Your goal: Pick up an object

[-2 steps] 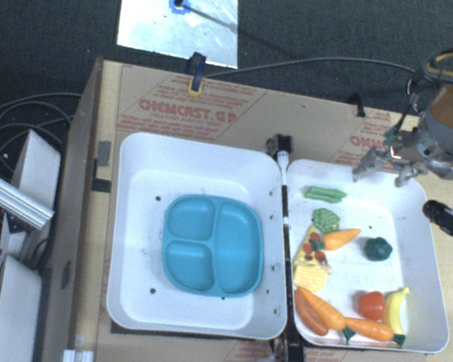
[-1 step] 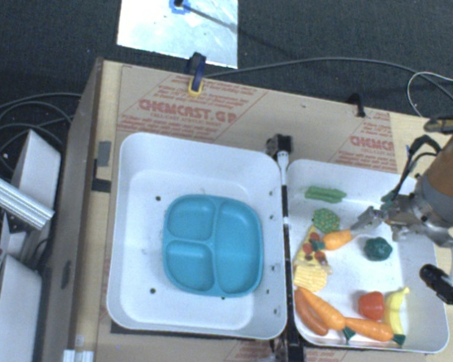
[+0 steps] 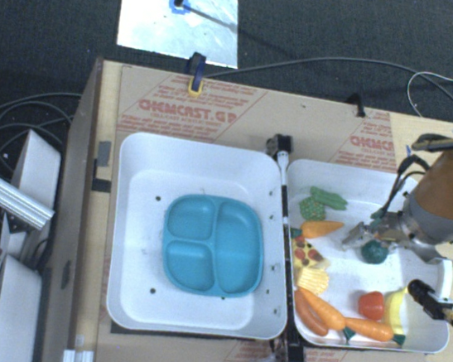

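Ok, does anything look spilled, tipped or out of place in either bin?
Nothing stands out. The blue divided plate lies flat in the left bin, and the toy food, like the tomato, stays inside the right bin near the end effector.

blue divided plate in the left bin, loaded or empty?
Empty. The blue plate lies flat in the left bin, all compartments showing bare blue.

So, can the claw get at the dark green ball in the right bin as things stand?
Probably yes. The claw hangs just beside the dark green ball, and nothing lies over it. The small orange carrot and the red tomato sit apart from it.
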Available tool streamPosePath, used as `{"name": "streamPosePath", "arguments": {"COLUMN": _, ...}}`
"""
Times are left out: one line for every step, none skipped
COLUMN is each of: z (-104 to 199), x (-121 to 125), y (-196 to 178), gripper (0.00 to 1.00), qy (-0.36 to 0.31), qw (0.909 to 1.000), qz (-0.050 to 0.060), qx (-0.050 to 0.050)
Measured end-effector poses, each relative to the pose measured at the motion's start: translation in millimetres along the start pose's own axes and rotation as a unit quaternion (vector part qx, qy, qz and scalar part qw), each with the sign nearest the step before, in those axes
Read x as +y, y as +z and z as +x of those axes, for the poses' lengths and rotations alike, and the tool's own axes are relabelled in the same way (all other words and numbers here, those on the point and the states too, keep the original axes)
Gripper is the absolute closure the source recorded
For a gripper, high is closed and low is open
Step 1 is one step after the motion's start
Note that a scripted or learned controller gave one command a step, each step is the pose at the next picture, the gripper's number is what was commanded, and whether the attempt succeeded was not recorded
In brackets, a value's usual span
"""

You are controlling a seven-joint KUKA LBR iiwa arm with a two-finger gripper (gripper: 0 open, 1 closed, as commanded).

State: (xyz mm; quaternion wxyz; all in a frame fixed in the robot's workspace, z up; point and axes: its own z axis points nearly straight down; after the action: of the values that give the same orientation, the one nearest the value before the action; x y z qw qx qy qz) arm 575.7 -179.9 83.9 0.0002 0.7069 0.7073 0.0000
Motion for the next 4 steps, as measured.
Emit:
{"name": "streamPosePath", "arguments": {"z": 0, "x": 2, "y": -13, "gripper": 1.0, "qy": -0.001, "qw": 1.0, "qz": -0.003, "qx": -0.001}}
{"name": "streamPosePath", "arguments": {"z": 0, "x": 2, "y": -12, "gripper": 0.0, "qy": -0.001, "qw": 1.0, "qz": -0.003, "qx": -0.001}}
{"name": "streamPosePath", "arguments": {"z": 65, "x": -10, "y": -39, "gripper": 0.0, "qy": -0.002, "qw": 1.0, "qz": -0.001, "qx": 0.001}}
{"name": "streamPosePath", "arguments": {"z": 65, "x": -40, "y": -6, "gripper": 0.0, "qy": -0.001, "qw": 1.0, "qz": -0.007, "qx": -0.001}}
